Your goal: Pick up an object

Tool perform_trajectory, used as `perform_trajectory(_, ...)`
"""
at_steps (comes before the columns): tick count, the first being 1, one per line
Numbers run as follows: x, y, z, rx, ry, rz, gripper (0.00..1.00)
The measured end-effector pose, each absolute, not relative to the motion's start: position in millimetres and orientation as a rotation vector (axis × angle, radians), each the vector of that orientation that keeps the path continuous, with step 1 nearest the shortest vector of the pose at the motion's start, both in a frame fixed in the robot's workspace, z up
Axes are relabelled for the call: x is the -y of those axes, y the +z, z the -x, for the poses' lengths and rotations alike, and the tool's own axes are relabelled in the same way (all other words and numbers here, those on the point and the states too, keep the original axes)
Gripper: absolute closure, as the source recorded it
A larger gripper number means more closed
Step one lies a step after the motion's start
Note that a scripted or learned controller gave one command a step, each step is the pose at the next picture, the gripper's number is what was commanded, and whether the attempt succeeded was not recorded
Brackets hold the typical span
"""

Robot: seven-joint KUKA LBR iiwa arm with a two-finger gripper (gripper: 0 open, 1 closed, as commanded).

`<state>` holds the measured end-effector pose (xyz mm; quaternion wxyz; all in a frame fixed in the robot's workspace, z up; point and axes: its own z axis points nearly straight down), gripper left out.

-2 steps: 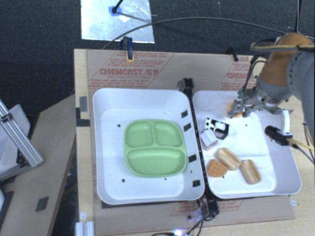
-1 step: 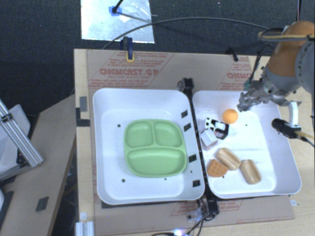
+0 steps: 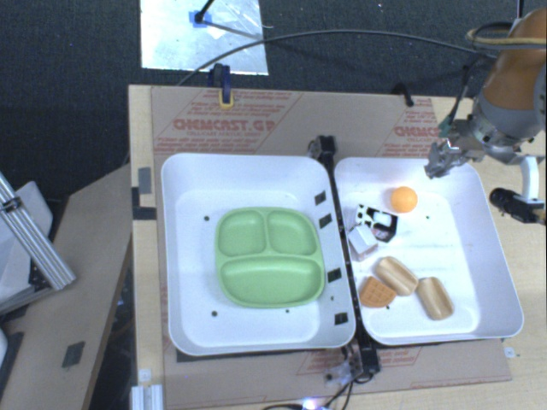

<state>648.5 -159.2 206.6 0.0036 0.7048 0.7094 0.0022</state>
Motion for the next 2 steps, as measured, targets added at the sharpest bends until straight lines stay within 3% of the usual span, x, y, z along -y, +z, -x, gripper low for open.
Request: perform_trajectory(2, 48, 216, -635.3, -2.232, 0.003, -2.211, 1.0)
